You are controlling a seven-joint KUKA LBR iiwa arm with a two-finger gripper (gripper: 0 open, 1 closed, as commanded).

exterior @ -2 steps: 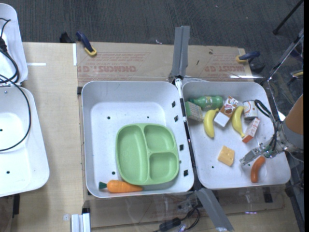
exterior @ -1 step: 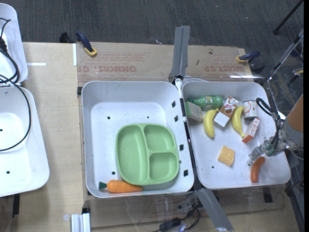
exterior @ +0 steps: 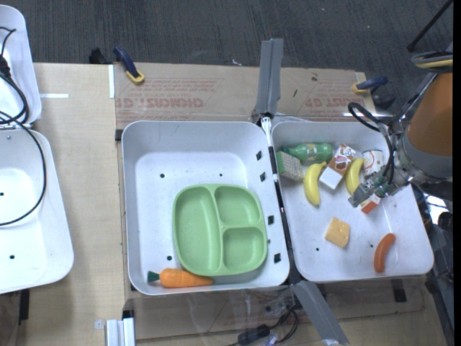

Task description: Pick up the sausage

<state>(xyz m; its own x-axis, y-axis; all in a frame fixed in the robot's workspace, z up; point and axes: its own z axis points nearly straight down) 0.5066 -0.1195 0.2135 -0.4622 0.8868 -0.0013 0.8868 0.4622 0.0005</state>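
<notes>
Sausage (exterior: 384,253), reddish-orange and slightly curved, lies by itself near the front right corner of the right bin (exterior: 310,262), tilted a little off upright in the view and touching nothing else. A yellow cheese wedge (exterior: 337,232) sits to its left, well apart from it. Farther back in the same bin are two bananas (exterior: 312,183) (exterior: 354,175), a small white carton (exterior: 331,178) between them, a green bottle (exterior: 308,152) lying on its side, and a few small packets near the back wall. The gripper (exterior: 366,194) hangs over the right side of this bin, beside the right-hand banana and well back from the sausage; how far apart its tips stand cannot be made out, and nothing can be seen held in it. The left bin (exterior: 144,193) holds a green divided plate (exterior: 219,229) and a toy carrot (exterior: 181,278) along its front wall.
</notes>
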